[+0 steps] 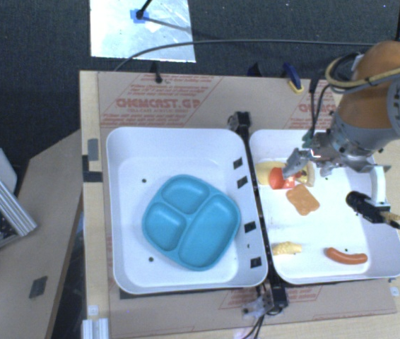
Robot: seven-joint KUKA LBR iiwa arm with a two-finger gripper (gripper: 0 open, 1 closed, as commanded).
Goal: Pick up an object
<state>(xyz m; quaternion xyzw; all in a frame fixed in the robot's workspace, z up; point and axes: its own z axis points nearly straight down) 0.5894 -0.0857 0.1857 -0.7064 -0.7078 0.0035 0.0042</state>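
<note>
Grey claw [300, 167] hovers over red toy [280, 179]; finger state unclear.

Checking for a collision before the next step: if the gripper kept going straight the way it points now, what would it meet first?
Probably the red toy directly under the gripper, which points down-left into the right bin; depth is unclear.

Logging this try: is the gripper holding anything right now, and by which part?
Cannot be told. The gripper sits low over the red item in the right bin, but no hold on it is visible.
</note>
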